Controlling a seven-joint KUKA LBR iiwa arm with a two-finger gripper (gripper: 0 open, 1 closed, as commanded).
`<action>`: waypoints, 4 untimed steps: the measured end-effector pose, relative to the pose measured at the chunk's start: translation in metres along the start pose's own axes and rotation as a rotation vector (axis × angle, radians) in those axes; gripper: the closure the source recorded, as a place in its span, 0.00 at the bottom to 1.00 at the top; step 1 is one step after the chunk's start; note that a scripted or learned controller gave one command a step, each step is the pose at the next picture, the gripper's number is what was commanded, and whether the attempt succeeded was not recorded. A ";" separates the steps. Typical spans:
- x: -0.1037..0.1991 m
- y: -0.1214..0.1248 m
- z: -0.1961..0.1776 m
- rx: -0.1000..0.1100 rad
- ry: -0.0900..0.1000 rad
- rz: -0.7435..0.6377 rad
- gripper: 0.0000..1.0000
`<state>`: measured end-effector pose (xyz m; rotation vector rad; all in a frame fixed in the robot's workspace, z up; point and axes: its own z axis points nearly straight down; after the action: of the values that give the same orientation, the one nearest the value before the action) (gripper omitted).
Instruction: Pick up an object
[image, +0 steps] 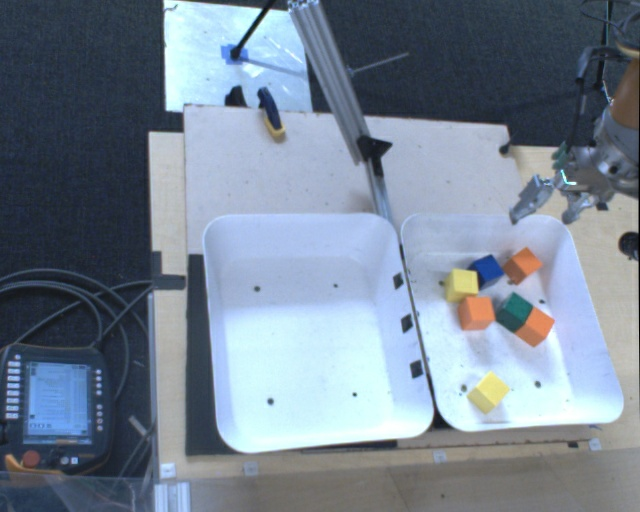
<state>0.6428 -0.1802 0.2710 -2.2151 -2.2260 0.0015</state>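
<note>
The tool (553, 200) hangs released and holding nothing over the far right corner of the right bin (590, 330), above seven scattered blocks (477, 312).

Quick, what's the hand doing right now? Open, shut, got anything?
Hand: open, holding nothing, above the far rim of the right-hand shallow white bin.

You see the pincer (553, 200) spread open and empty above the right bin's (590, 340) far rim, seven blocks (477, 312) inside.
</note>
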 end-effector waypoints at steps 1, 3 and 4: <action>0.000 0.001 -0.003 -0.004 -0.002 -0.001 0.00; 0.001 0.016 0.106 0.000 0.000 -0.001 0.00; 0.000 0.020 0.152 -0.011 -0.005 -0.002 0.00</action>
<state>0.6621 -0.1798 0.1191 -2.2215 -2.2359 -0.0047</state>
